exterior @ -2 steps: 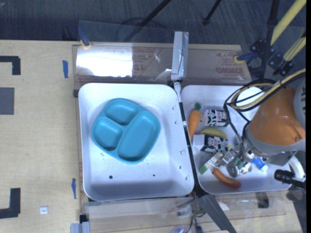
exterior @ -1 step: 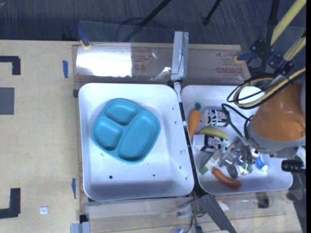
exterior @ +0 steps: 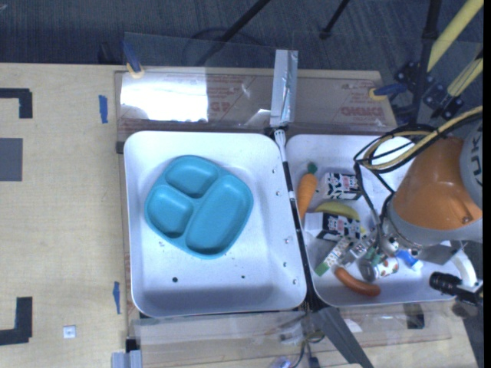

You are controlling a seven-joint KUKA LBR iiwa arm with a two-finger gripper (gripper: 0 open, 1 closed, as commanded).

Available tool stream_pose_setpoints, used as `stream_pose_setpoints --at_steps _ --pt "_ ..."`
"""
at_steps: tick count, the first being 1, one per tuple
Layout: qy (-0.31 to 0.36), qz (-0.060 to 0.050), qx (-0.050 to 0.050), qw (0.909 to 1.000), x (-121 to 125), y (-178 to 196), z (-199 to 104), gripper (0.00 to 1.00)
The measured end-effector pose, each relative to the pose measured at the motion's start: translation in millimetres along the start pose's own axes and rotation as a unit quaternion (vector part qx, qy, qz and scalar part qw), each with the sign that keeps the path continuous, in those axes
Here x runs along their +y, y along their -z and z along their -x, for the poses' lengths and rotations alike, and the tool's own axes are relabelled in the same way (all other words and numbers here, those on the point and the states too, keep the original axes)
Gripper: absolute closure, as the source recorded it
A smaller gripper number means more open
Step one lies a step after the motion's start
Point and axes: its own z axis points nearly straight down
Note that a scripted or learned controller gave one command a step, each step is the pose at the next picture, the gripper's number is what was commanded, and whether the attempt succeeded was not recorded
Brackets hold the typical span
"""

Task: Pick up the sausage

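The sausage is lying just below-left of the jaws, long axis slanting down-right; their state: cannot tell.

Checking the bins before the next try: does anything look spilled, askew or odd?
Nothing looks spilled or damaged. The right bin holds a loose jumble: carrot, banana, sausage near its front wall. The blue plate sits flat in the left bin. The gripper hangs over the jumble.

blue divided plate, white bins, reddish-brown sausage, orange carrot
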Motion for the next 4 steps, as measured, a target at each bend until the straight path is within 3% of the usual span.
stream_pose_setpoints --at_steps 1,2,3,4 --pt "0.155 0.001 -0.004 0.9879 5.5 0.8 -4.6 1.0" --pt "0.401 0.0 -0.003 0.9159 -4.0 1.7 7.3 1.0" --pt "0.135 -0.001 -0.003 0.9909 5.7 0.7 -8.1 1.0" --pt "0.296 0.001 -0.005 0.9552 7.4 1.2 -6.2 1.0"
